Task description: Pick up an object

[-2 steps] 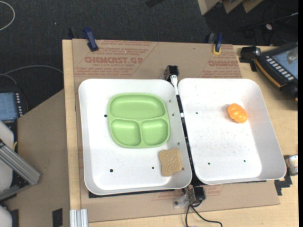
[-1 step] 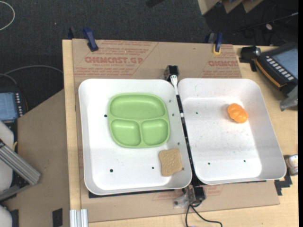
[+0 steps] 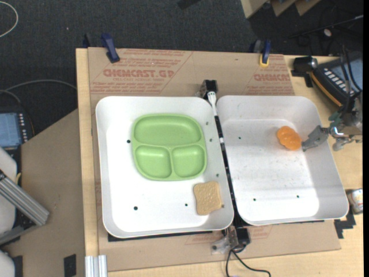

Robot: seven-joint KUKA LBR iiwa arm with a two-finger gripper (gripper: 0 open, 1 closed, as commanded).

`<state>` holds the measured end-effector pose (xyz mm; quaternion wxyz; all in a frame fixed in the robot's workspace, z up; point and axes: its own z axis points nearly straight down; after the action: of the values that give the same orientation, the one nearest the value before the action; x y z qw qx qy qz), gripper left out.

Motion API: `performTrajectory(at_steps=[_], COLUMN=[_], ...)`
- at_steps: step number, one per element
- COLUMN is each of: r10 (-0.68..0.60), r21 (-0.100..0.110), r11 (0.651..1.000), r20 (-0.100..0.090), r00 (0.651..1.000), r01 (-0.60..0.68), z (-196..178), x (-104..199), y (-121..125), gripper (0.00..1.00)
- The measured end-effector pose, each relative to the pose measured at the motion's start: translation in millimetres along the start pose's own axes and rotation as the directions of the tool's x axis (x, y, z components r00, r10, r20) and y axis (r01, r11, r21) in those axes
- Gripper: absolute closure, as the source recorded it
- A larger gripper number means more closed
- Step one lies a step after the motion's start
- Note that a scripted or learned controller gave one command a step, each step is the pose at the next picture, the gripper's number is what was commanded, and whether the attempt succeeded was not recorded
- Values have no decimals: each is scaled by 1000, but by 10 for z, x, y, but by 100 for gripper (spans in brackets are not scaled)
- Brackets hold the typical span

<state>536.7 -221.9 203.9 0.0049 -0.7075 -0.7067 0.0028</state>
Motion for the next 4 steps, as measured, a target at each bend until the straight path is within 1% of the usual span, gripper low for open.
performTrajectory(at_steps=[1, 2, 3, 4], r10=[-5, -7, -7, 5], r21=[-9, -10, -15, 0], r11=[1000, 1000, 1000, 1000], r20=[-2, -8, 2, -1], r00=[1000, 1000, 1000, 1000], r01=[5, 7, 7, -5], z=[1026, 1188, 1059, 1202], x=[12, 44, 13, -34], y=[577, 1156, 1146, -13], gripper=[0, 0, 100, 100])
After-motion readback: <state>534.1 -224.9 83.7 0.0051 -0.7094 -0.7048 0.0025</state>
